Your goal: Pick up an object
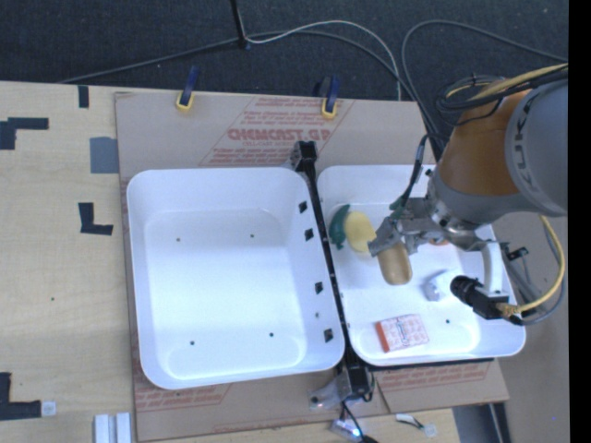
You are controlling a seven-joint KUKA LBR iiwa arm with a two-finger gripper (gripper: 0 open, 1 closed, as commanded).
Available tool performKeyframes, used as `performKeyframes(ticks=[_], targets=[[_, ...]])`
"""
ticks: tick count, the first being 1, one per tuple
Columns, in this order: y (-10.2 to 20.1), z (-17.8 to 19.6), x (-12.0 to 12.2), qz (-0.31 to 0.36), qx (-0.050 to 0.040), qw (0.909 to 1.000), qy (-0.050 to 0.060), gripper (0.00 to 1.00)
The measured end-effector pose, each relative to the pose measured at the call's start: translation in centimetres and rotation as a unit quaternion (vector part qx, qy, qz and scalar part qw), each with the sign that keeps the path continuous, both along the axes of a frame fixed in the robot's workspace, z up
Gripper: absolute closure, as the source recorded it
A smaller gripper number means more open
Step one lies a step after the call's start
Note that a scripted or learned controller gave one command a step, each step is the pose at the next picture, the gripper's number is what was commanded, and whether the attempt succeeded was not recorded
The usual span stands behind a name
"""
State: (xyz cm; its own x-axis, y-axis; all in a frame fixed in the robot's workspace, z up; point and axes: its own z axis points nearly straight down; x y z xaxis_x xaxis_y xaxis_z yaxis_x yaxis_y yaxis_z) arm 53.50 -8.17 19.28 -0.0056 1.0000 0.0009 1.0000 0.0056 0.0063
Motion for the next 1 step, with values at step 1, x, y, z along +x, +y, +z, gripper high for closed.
performKeyframes(ticks=[1], targets=[[5.88,0.29,-0.95,0.0,0.0003,1.0,0.003,1.0]])
